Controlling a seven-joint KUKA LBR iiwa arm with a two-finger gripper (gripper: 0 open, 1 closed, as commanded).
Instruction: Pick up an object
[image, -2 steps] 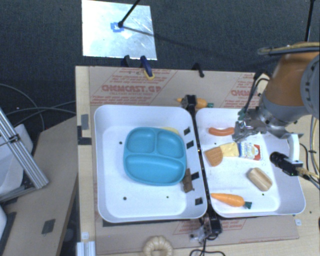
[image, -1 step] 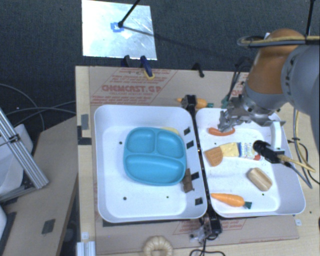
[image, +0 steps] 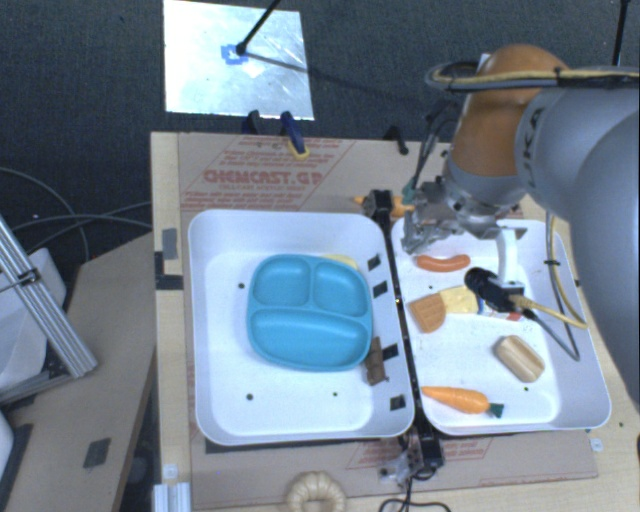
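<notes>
My gripper (image: 422, 236) hangs over the far left corner of the right bin (image: 575, 400), just above and left of a red sausage (image: 442, 263). Nothing shows between it and the bin floor. Closer to the front lie an orange-brown wedge (image: 428, 312) and a pale yellow slice (image: 461, 298) side by side. A tan bread roll (image: 519, 358) sits at the right. A carrot (image: 458, 399) lies along the near edge.
The left bin (image: 215, 400) holds a blue divided plate (image: 308, 311), with a small brown piece (image: 376, 366) by the dividing wall and a pale yellow bit (image: 345, 261) behind the plate. The grey arm (image: 560, 150) covers the right bin's far right corner.
</notes>
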